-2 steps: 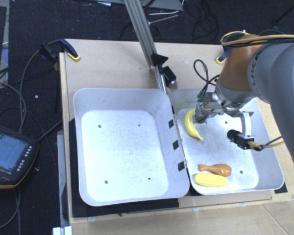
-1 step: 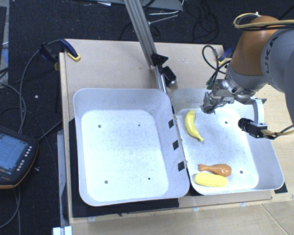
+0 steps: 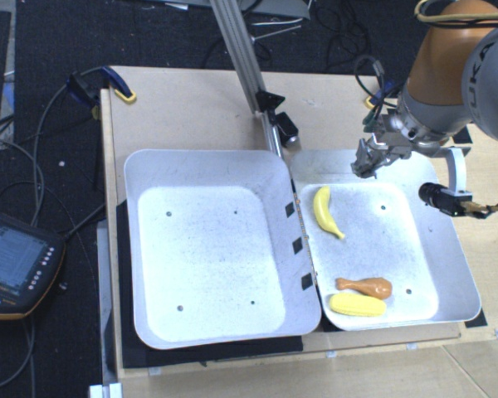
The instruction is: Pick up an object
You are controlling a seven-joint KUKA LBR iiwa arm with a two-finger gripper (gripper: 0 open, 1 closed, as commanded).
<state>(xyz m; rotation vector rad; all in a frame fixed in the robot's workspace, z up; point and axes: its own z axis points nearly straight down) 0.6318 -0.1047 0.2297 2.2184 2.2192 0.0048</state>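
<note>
A yellow banana (image 3: 325, 212) lies in the right bin (image 3: 423, 239), near its back left corner. At the bin's front sit an orange-brown chicken drumstick (image 3: 365, 286) and, just in front of it, a yellow lemon-like piece (image 3: 358, 305). My gripper (image 3: 365, 166) hangs over the back edge of the right bin, up and to the right of the banana, well apart from it. Nothing shows between its fingers.
The left bin (image 3: 207, 247) sits beside the right one, with a row of black clips along the shared edge. A slanted metal pole (image 3: 242, 48) rises behind the bins. A black fixture (image 3: 445, 197) juts over the right bin's right rim.
</note>
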